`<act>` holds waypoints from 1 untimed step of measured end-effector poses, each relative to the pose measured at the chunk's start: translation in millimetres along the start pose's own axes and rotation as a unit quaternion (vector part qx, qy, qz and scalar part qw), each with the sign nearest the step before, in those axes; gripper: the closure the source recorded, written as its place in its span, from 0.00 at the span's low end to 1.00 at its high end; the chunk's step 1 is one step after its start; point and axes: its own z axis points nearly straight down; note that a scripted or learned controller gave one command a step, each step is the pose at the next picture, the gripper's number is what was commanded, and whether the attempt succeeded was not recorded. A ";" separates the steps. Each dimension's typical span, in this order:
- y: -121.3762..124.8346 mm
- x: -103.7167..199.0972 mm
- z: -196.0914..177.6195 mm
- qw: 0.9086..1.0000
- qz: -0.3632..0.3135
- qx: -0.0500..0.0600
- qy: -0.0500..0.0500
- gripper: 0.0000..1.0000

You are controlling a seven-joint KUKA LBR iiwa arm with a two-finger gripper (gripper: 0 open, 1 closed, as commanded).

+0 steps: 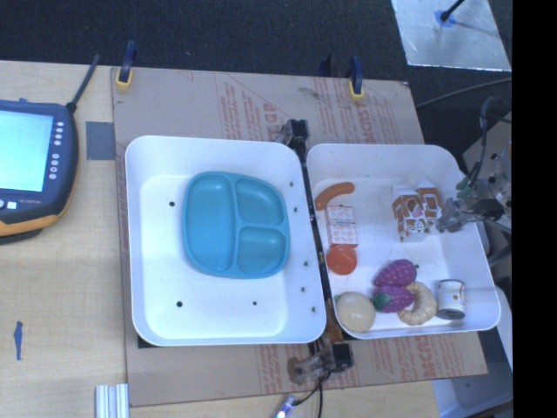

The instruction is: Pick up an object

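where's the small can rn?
The small can sits in the right bin, at its near right corner, just right of the doughnut.

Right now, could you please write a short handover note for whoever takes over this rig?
Tool: at the right bin's right edge, beside the small gingerbread house toy; grip state unclear, nothing seen held.
Right bin contents: orange sausage, red tomato, purple grapes, cream egg-shaped toy, small tin can.
Left bin: blue divided plastic plate.
Done: nothing lifted.
Left: pick up an object.
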 end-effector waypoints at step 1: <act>65.5 -0.8 68.7 1.000 -0.001 -0.011 -0.003 1.00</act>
